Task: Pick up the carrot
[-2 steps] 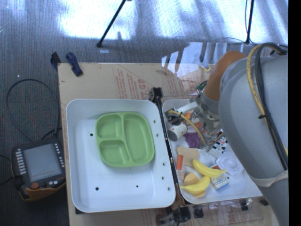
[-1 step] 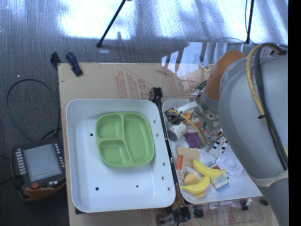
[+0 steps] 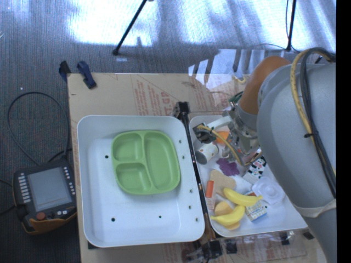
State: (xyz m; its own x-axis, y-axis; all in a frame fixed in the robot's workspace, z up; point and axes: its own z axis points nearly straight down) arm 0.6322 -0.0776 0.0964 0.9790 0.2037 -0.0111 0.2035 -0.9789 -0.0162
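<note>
The carrot [image 3: 209, 188] is a small orange piece lying against the left wall of the right bin [image 3: 289, 219], just left of a tan heart-shaped piece [image 3: 221, 181]. My gripper [image 3: 240, 146] hangs low over the back half of that bin, above and to the right of the carrot and apart from it. It sits among a white cup [image 3: 206, 152], a purple bunch of grapes [image 3: 228, 166] and some yellow and orange items. The grey arm and its orange band hide the bin's right side.
Two bananas [image 3: 237, 206] lie at the front of the right bin beside a small carton [image 3: 256, 212] and a black-and-white toy [image 3: 255, 169]. The left bin [image 3: 98, 201] holds a green divided plate [image 3: 146, 161]. A pendant [image 3: 46, 192] rests on the floor at left.
</note>
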